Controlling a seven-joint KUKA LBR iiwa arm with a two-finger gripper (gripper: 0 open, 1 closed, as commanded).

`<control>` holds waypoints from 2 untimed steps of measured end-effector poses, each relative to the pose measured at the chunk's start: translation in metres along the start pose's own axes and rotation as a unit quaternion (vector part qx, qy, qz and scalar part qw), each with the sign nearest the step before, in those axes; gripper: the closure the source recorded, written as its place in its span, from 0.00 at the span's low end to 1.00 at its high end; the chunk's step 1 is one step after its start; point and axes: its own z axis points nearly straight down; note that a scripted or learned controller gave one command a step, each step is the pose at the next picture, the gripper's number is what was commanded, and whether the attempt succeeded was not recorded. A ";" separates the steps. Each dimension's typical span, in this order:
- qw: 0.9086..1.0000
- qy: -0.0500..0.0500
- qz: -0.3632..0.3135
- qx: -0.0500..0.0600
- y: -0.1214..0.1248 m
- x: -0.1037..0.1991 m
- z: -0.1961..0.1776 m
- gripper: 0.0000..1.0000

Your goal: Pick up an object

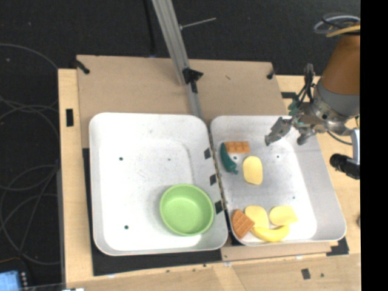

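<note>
In the left bin (121, 144) a green bowl (187, 208) sits at lower centre of the frame. In the right bin (315, 187), a teal piece (228, 160) and orange waffle block (236, 147) lie by its left wall, a yellow lump (253, 170) beside them, and yellow pieces (271, 222) near the bottom. The gripper (290, 133) hangs at upper right, fingers spread, holding nothing.

Even, diffuse overhead lighting. The two white bins (151, 139) render bright, nearly washed out, with faint speckle. The dark floor (36, 35) falls almost to black, its cables barely visible. Shadows are soft and short: a thin one lies under the green bowl (187, 208). Overall focus is slightly soft; the hand (291, 132) looks mildly blurred and grainy.
</note>
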 end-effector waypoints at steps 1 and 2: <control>1.000 0.000 0.000 0.000 0.000 0.000 0.000 0.00; 1.000 -0.001 0.002 0.002 -0.006 0.006 0.048 0.00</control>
